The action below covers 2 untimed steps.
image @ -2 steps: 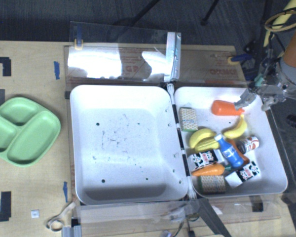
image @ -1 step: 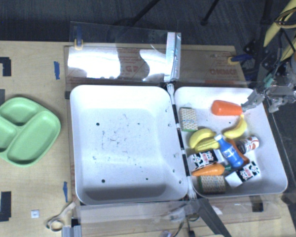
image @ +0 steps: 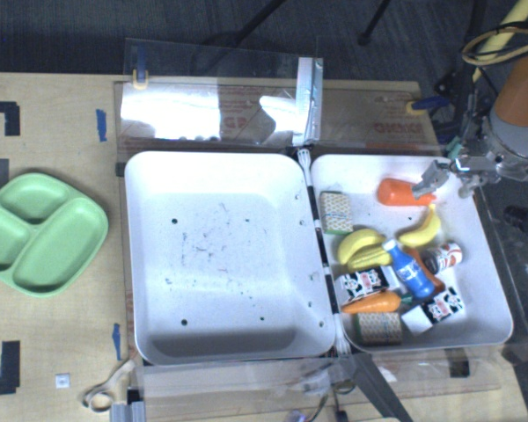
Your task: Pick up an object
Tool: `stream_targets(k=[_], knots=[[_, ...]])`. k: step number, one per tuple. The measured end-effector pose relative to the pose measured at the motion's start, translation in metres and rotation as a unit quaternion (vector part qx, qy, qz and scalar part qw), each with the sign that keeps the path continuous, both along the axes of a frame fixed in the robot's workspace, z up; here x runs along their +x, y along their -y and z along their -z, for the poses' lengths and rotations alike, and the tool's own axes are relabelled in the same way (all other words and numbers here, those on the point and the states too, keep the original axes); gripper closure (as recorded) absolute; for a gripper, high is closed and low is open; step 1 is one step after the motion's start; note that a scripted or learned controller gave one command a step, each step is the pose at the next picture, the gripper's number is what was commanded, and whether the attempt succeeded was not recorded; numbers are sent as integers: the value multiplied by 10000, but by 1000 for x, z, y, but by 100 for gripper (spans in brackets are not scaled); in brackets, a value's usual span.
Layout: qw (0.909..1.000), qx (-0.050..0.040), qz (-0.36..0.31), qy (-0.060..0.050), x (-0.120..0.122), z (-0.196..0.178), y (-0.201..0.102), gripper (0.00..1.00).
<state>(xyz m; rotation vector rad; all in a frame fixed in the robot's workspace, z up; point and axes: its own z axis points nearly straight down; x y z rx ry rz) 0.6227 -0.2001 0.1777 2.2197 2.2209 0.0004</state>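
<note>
The arm reaches in from the right, its orange band at the upper right edge of the view, and the end effector (image: 442,172) hangs over the back right corner of the right bin (image: 493,262). Its tip sits just beside an orange object (image: 394,192) lying near the bin's back wall; whether the two touch is hard to say, and I cannot tell how far the end effector is spread or whether it has hold of anything.

The rest of the objects crowd the middle and front of the right bin: a yellow banana (image: 425,228), a rounder yellow fruit (image: 363,247), a blue bottle (image: 412,271) lying across them, a carrot (image: 370,303) in front, two black-and-white patterned packs (image: 364,281), and a tan woven piece (image: 335,211) against the left wall.

The left bin (image: 220,253) lies beside it. On the wooden desk (image: 53,341) at far left rests a green divided plate (image: 40,233).
</note>
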Motion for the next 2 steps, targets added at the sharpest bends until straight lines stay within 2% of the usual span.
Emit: stream_targets(k=[1, 2], knots=[[9987, 65, 496, 26, -2, 80, 10, 0], [9988, 18, 496, 33, -2, 70, 13, 100]])
